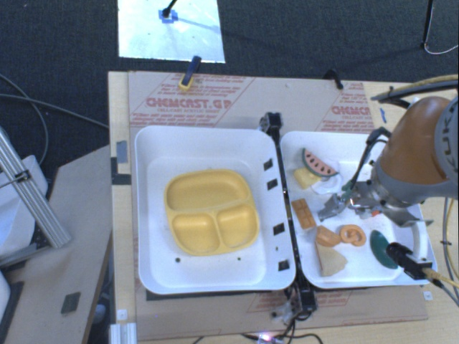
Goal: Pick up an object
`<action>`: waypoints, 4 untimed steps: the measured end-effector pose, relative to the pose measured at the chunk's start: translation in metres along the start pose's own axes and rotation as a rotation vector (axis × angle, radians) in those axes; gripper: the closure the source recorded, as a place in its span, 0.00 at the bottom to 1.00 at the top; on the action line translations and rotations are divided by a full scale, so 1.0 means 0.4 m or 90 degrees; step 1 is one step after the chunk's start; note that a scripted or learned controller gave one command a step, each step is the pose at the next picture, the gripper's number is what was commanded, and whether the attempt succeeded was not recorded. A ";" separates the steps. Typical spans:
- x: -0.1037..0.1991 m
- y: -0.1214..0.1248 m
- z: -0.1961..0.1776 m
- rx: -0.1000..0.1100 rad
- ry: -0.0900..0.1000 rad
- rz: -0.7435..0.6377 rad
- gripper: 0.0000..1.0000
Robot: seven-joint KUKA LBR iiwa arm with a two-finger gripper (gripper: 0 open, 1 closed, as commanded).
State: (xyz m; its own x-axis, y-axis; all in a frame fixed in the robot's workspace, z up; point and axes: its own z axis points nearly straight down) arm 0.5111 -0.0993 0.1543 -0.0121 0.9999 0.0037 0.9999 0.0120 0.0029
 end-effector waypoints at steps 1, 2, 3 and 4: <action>0.007 -0.064 0.068 0.003 -0.001 0.007 0.00; 0.005 -0.058 0.039 0.000 -0.002 0.006 1.00; 0.005 -0.058 0.040 0.000 -0.002 0.006 0.00; 0.183 -0.055 -0.081 -0.002 -0.001 0.000 0.00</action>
State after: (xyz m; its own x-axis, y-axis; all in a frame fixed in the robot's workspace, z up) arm 0.4881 -0.0265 0.1868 -0.0116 0.9999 0.0024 0.9999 0.0116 0.0057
